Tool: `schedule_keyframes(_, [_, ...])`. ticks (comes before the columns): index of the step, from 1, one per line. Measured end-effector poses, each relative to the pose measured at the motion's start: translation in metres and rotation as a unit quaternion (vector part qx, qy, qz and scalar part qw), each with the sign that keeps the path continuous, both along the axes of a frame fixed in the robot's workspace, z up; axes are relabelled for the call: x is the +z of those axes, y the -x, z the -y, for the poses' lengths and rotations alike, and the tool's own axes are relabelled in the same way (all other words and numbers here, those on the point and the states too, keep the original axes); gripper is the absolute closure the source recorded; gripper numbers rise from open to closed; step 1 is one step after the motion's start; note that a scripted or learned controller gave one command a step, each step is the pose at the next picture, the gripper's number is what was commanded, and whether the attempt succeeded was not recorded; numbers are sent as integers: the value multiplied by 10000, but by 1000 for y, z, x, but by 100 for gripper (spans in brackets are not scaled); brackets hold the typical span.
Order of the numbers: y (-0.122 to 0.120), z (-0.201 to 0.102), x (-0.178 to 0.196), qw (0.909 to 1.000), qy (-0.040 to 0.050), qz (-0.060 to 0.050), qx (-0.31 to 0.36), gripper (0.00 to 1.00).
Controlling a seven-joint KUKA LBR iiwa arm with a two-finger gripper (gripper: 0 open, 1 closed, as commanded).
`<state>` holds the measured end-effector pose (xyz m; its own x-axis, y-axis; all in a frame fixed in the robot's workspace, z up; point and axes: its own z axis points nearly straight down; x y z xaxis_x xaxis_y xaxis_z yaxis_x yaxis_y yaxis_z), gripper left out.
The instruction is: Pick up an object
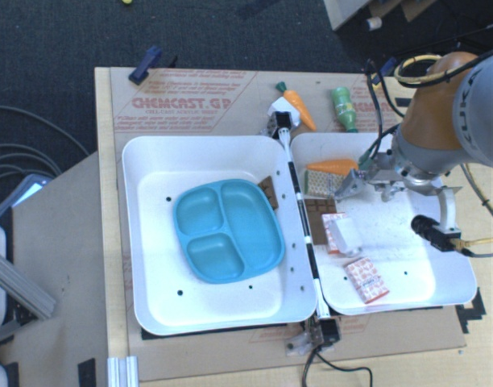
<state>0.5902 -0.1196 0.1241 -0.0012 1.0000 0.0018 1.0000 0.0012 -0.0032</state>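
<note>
The table [190, 95] carries two white bins; the left bin [150, 168] holds a blue divided plate [228, 230]. In the right bin [440, 285] lie an orange wedge [333, 168], a patterned packet [321, 184], a brown bar [319, 216] and two red-and-white packets [340, 234] [366, 280]. The end effector [355, 182] hovers just beside the orange wedge; I can't tell its opening. It should centre over one item before descending.
</note>
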Motion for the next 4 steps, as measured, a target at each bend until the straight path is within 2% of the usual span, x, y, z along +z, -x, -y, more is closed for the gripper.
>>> schedule_keyframes(1, [-75, 13, -38, 10000, -15, -53, 14, 0])
schedule_keyframes(2, [-77, -15, -27, 10000, 10, 13, -2, 0])
schedule_keyframes(3, [-79, 23, -33, 10000, -2, 46, 1, 0])
schedule_keyframes(4, [-82, 24, -19, 10000, 15, 84, 0, 100])
